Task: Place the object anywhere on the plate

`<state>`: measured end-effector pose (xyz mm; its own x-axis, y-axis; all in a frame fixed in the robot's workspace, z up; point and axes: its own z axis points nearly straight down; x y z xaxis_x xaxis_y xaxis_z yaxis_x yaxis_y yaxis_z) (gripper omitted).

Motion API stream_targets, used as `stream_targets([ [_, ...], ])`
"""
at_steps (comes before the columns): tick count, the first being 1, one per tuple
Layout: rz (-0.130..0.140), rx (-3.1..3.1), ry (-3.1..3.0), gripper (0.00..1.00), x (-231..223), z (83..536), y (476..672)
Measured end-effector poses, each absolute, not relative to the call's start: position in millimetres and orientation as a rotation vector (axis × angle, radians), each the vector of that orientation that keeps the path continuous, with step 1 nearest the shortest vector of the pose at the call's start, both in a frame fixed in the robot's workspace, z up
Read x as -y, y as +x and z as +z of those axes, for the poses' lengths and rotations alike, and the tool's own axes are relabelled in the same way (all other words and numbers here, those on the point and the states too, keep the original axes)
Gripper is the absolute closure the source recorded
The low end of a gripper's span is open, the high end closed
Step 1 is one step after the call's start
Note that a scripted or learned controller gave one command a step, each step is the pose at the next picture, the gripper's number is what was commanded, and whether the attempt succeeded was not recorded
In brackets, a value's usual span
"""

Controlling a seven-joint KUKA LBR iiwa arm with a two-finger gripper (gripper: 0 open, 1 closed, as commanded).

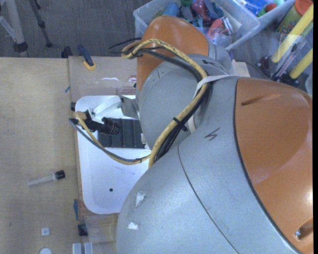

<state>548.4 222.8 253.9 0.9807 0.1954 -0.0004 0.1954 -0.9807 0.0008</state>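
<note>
kuka arm (213,149) stooped over a white bin (99,198), gripper (126,133) low at its far end, grip state cannot be told; probably the grasping descent, next calling for a straight lift.

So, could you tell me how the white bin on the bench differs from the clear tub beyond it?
The white bin is opaque; the clear tub is see-through. The bin's visible floor bears one dark speck; the tub is packed with colourful items. Both are open on top.
</note>
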Motion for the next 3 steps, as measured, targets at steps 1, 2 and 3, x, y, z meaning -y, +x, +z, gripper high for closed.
stream_targets([
  [1,0.000,-0.309,3.125,0.00,-222.7,253.8,548.4],
  [2,0.000,-0.303,3.124,1.00,-221.4,263.2,549.2],
  [3,-0.001,-0.304,3.124,0.00,-221.5,263.3,549.1],
])
